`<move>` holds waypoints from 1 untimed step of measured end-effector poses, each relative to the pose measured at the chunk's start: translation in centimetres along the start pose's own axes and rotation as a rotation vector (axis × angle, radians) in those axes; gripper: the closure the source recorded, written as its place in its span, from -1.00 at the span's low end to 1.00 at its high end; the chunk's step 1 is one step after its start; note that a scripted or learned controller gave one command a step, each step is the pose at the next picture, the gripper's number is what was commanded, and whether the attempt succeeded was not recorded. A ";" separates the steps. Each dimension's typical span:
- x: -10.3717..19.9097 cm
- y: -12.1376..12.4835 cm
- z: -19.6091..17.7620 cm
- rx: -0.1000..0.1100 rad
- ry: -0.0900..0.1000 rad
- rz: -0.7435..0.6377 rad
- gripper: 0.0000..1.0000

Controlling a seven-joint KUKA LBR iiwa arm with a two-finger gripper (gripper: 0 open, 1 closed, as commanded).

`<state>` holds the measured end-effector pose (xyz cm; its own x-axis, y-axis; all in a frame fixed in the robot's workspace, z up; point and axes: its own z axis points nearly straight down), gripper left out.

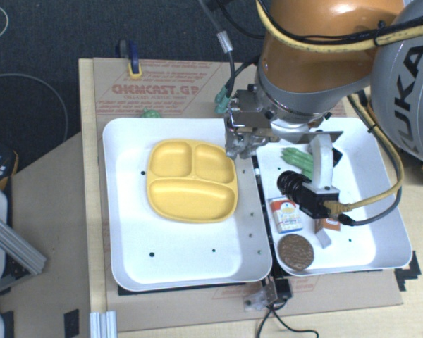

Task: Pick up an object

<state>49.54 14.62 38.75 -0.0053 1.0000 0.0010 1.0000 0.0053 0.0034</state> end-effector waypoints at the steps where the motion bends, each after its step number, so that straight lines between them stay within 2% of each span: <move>1: 5.6 1.2 2.3 0.006 -0.001 -0.001 1.00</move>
<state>50.73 20.25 36.42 -0.0064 1.0000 0.0005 1.0000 0.0064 -0.0027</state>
